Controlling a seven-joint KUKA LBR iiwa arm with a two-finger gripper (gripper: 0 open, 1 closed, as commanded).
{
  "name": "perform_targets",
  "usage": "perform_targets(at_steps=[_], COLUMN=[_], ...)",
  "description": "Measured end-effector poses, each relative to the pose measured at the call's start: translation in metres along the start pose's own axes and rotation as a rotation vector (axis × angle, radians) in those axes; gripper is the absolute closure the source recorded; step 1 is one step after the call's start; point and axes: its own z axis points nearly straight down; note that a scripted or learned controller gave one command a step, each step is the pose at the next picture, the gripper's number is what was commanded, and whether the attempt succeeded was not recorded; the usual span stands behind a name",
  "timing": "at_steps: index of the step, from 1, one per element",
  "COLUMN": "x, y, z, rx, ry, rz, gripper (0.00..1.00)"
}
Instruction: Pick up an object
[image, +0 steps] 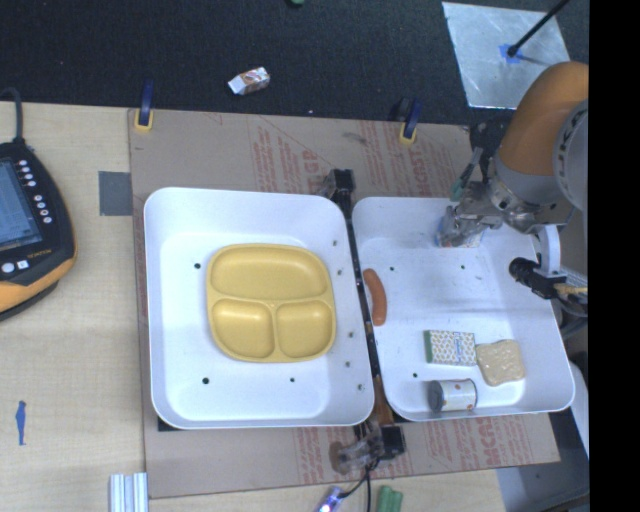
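A: Where are the candidates?

B: In the right bin (560, 330): a sausage (375, 297) against the left wall, and a green-and-white packet (450, 347), a tan biscuit-like piece (500, 362) and a small can (453, 395) on its side near the front.

A: And the gripper (462, 228)?

B: Low at the bin's far end, well apart from all four; whether it is spread or closed I cannot tell. The yellow divided plate (270, 302) sits alone in the left bin (175, 300).

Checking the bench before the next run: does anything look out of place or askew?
Mostly tidy. The hot dog lies tight against the right bin's left wall, not flat in the middle. A small can lies tipped on its side near the front. A crumpled wrapper sits on the dark floor beyond the bench.
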Motion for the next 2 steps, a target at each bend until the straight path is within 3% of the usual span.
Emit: perform_targets(at_steps=[1, 2], x=[0.0600, 0.0595], y=[-0.0818, -0.0821], z=[-0.0452, -0.0449], rx=[-0.001, -0.001], ry=[-0.001, -0.001], rz=[0.000, 0.001], gripper=[1.00, 0.00])
